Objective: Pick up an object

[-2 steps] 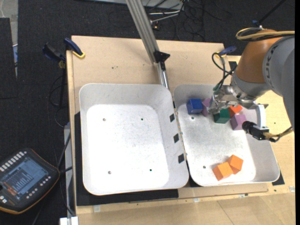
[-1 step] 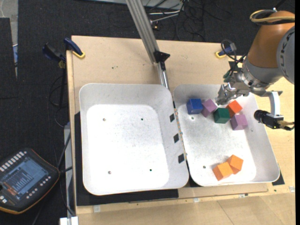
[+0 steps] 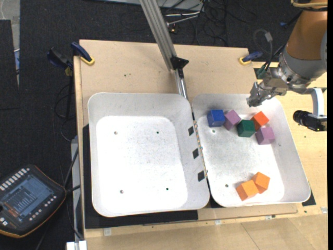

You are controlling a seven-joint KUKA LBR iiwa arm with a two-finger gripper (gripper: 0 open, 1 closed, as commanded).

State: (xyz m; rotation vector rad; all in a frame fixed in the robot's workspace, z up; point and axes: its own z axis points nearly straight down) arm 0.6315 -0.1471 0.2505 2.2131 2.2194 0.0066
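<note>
**Gripper above the far edge of the right bin**

The two-finger gripper (image 3: pixel 256 99) hangs over the far rim of the right white bin (image 3: pixel 291 155), its dark fingers pointing down. From where I stand I cannot tell how far the fingers are apart, and I see nothing between them. The grey arm with its orange band (image 3: pixel 308 30) comes in from the right, above the bench.

Just below the gripper lies a cluster of small cubes in the far part of that bin: an orange cube (image 3: pixel 260 119) nearest to it, a dark green cube (image 3: pixel 246 128) touching the orange one, a light purple cube (image 3: pixel 266 135) beside them, another purple cube (image 3: pixel 232 119) and a blue cube (image 3: pixel 216 117) further left — these two touch each other. Well apart, near the front corner, two more orange cubes (image 3: pixel 253 185) sit together.

The left white bin (image 3: pixel 104 113) lies beside the right one on the pale wooden bench (image 3: pixel 130 61). A handheld control pendant (image 3: pixel 26 199) rests at the lower left — off the bench.
</note>
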